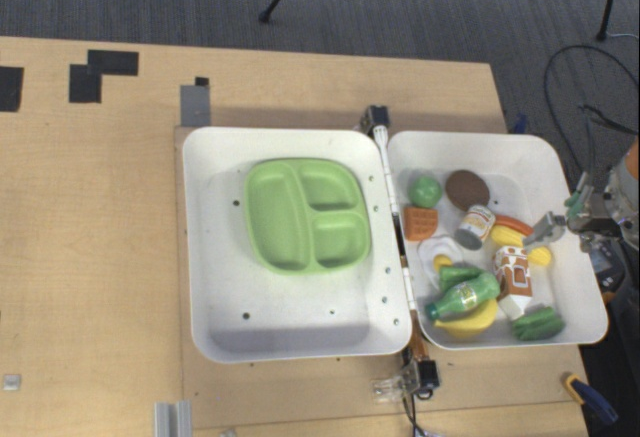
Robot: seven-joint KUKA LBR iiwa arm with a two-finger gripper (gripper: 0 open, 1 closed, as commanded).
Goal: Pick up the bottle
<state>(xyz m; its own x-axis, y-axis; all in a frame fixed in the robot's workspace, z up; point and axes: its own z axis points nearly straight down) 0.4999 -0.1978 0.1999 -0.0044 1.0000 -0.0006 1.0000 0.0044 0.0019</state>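
Note:
The bottle (464, 296) is green with a white label and lies on its side in the right bin (540, 153), near that bin's front left. It rests across a yellow banana (470, 323), next to a white and orange carton (515, 275). My gripper (562, 215) hangs over the bin's right side, up and to the right of the bottle and apart from it, above a yellow fruit (539, 257). Nothing shows in its grip.
The right bin also holds a green ball (426, 190), a brown disc (466, 188), a can (476, 223), an orange block (421, 222), a carrot (513, 223) and a green vegetable (538, 325). A green divided plate (305, 215) lies in the left bin (215, 255).

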